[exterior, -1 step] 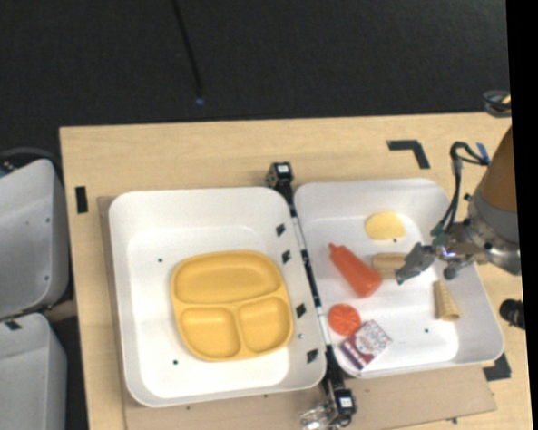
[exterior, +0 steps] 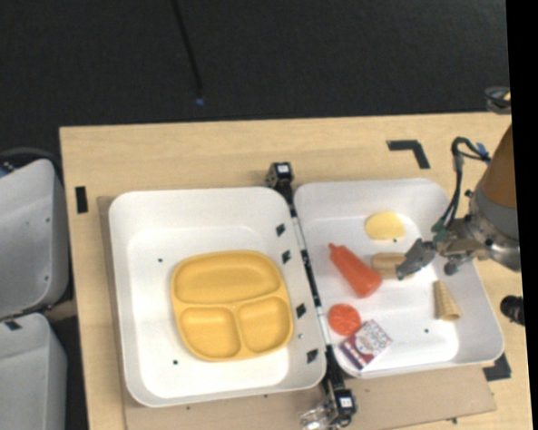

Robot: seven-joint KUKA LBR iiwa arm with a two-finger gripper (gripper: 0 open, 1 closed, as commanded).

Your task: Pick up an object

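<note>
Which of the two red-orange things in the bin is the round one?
The small red-orange disc, close to the divider, is the round one. The other, the carrot-shaped piece above it, is long and tapered.

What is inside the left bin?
The left bin holds one yellow divided tray lying flat, its three compartments bare. Whatever lies beneath the tray is covered.

Arm (exterior: 496,186) cut off at right, I see just wrist and orange band. Gripper (exterior: 415,261) small and blurred; can't tell finger state from here. Tan piece (exterior: 387,261) beside gripper partly hidden by it, can't say whether touching. Packet (exterior: 366,343) print too small to read. Grey-white casing (exterior: 16,234) at left cut by frame edge. Clamp hardware (exterior: 325,415) at bench front blurred, bottom clipped.
</note>
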